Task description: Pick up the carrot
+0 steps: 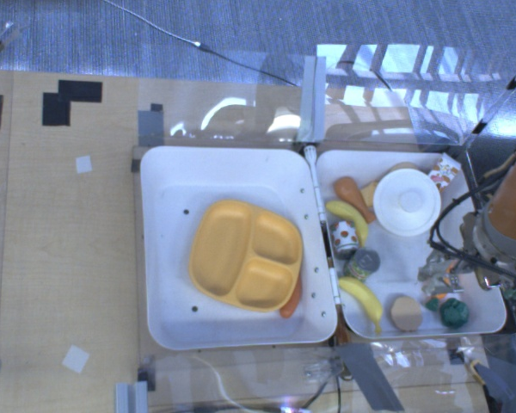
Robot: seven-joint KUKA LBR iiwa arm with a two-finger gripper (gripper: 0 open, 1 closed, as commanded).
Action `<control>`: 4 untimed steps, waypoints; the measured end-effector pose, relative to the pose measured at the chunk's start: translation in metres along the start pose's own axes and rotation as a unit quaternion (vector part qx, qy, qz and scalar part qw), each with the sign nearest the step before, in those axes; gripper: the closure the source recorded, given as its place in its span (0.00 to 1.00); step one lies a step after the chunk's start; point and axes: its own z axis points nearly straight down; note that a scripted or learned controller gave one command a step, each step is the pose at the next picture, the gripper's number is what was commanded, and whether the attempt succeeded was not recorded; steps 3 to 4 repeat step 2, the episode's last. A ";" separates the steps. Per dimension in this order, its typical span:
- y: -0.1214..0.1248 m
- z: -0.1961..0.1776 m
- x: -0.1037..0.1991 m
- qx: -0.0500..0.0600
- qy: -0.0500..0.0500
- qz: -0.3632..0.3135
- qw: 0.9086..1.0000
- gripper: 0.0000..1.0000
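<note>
The carrot [291, 298] lies in the left bin [168, 317], touching the yellow tray [241, 252]. Your hand [443, 274] hovers over the right bin [490, 321]; its state cannot be told. Pickup not begun.

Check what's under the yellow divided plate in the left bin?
An orange carrot pokes out from beneath the yellow plate at its lower right edge, lying on the left bin floor. Only its end shows; the plate hides the rest and anything else below.
</note>
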 end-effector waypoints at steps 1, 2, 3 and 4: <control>0.057 -0.035 -0.010 0.000 -0.002 0.136 0.991 1.00; 0.040 0.035 -0.011 0.000 -0.003 0.013 1.000 1.00; 0.040 0.035 -0.011 0.000 -0.003 0.013 1.000 1.00; 0.040 0.035 -0.011 0.000 -0.003 0.013 1.000 1.00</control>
